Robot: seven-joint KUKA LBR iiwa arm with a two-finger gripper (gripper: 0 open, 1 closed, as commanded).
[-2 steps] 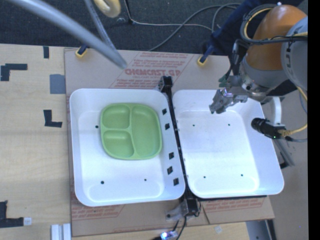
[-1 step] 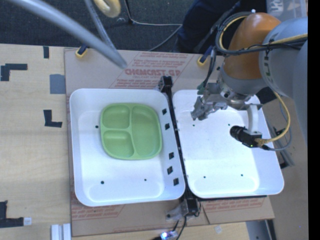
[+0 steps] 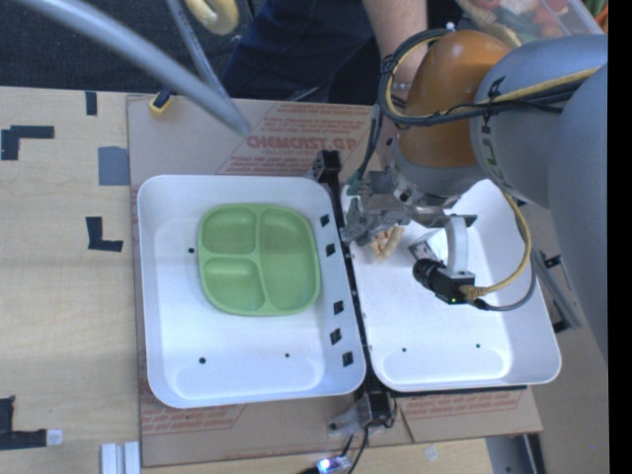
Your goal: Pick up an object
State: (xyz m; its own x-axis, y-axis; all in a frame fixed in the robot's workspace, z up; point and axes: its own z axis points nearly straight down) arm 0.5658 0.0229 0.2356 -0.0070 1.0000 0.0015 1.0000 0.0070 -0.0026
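My gripper [image 3: 369,223] hangs low over the far left corner of the right bin [image 3: 464,363], close to the divider between the two bins. A small tan object [image 3: 384,246] lies on the bin floor right under and just in front of it, partly covered by the gripper. Whether the gripper touches it I cannot tell. The arm's orange band and grey wrist hide the back part of this bin. A green divided plate [image 3: 260,259] lies flat in the middle of the left bin [image 3: 168,354].
A black cable with a connector [image 3: 444,282] hangs from the wrist over the right bin's middle. A grey pole [image 3: 128,42] slants across the top left. A person stands behind the bench at the top.
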